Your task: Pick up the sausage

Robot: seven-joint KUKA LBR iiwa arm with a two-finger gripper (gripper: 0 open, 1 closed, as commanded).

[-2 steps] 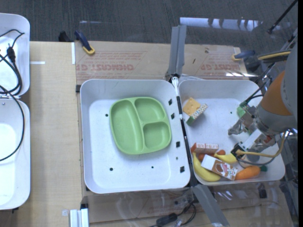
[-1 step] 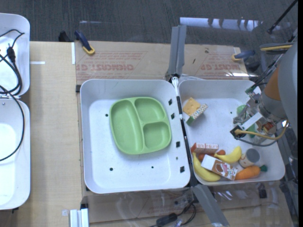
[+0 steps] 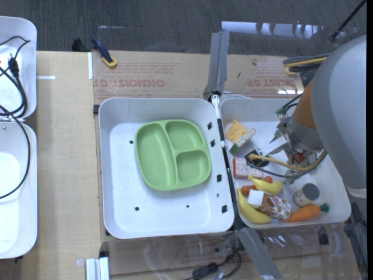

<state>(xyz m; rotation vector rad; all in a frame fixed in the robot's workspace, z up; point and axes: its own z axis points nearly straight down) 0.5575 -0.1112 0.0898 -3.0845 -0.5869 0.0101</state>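
The grey arm (image 3: 344, 115) comes in from the right over the right bin (image 3: 341, 206); its orange band (image 3: 302, 114) sits above the wrist, and the tool (image 3: 294, 155) hangs low among cables near the bin's middle; it cannot be told whether it is open or closed, and nothing can be seen held in it.

The sausage (image 3: 248, 189) appears to be the short reddish piece in the right bin's left half, near the front; only a stub shows, tucked against a small banana (image 3: 267, 185) on its right and above a larger banana (image 3: 252, 210); its long axis seems to run roughly left to right, the visible end pointing toward the left bin, though too little shows to be sure; it lies apart from the tool.

Nearby are a carrot (image 3: 303, 213) and a yellow cracker (image 3: 236, 131); the left bin (image 3: 116, 203) on the counter (image 3: 64, 156) holds a green divided plate (image 3: 172, 154).
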